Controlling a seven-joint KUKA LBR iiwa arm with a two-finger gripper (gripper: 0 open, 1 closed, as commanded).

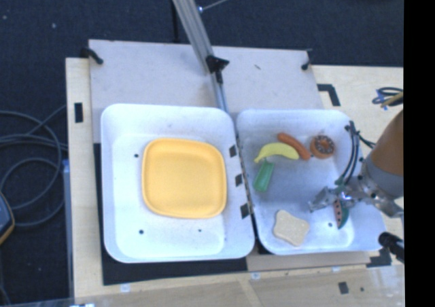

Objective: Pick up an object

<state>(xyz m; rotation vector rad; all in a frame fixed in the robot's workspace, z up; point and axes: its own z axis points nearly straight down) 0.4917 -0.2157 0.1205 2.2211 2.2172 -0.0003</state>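
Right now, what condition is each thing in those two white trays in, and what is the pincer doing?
Yellow plate: lying flat, right way up, in the left bin.
Banana: lying in the right bin, touching the sausage.
Green item: lying just below the banana.
Bread slice: lying flat.
Round orange item: apart from the sausage.
Watermelon slice: beside the pincer.
Pincer: low over the right bin.

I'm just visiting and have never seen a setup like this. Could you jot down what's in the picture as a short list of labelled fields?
Left bin: shallow white bin holding a square yellow plastic plate
Right bin: shallow white bin holding toy food
Toy food: yellow banana, orange-red sausage, green cylinder, round brown slice, tan bread slice, watermelon slice
Arm: grey with orange band, reaching in from the right
Tool: low over the right bin, beside the watermelon slice
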